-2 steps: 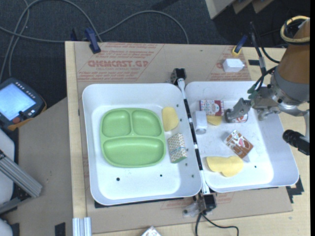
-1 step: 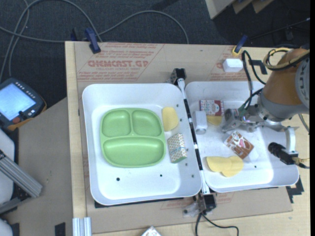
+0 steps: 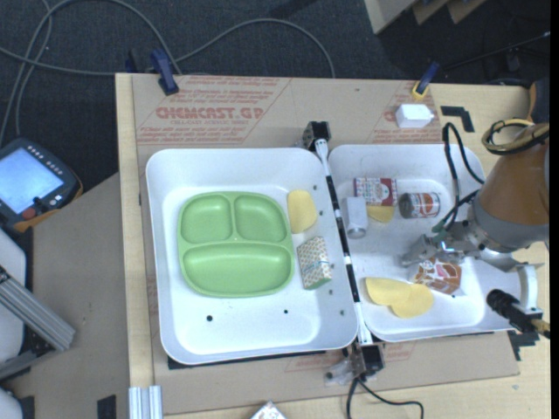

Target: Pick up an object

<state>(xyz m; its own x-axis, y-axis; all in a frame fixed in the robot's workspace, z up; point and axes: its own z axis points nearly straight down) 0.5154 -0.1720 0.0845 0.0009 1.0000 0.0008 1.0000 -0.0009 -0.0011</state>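
Reaching in from the right, the arm (image 3: 515, 195) is hanging low over the right bin (image 3: 463, 160), and its gripper (image 3: 434, 250) is sitting just above a red-and-white packet (image 3: 439, 275) near the bin's lower right. The metal parts at its tip are blurring into the packet's print, so I cannot tell whether the gripper is spread, pressed together or pinching anything; nothing is visibly lifting clear of the bin floor.

The task names no particular object, so the packet is looking like the likeliest target, simply because the gripper is closest to it. Just beside it, toward the bin's lower edge, two yellow discs (image 3: 400, 295) are lying overlapped. Further up, a red can (image 3: 419, 204) is lying on its side, a red-and-white box (image 3: 374, 188) is resting near the dividing wall, a grey cup (image 3: 356, 216) is lying next to it, and a bit of yellow is peeking out between box and can. These are scattered loosely, which is suiting random grasp attempts.

The left bin (image 3: 166, 177) is holding a green tray (image 3: 234, 243) set flat in its middle, with a yellow piece (image 3: 301, 209) and a speckled block (image 3: 314, 262) crowded between the tray and the bin's right wall.

The arm's bulk is covering the right bin's far side, and the frame is cutting the arm off at the right. The packet's upper edge is tucking under the gripper, so its full outline is staying hard to read.
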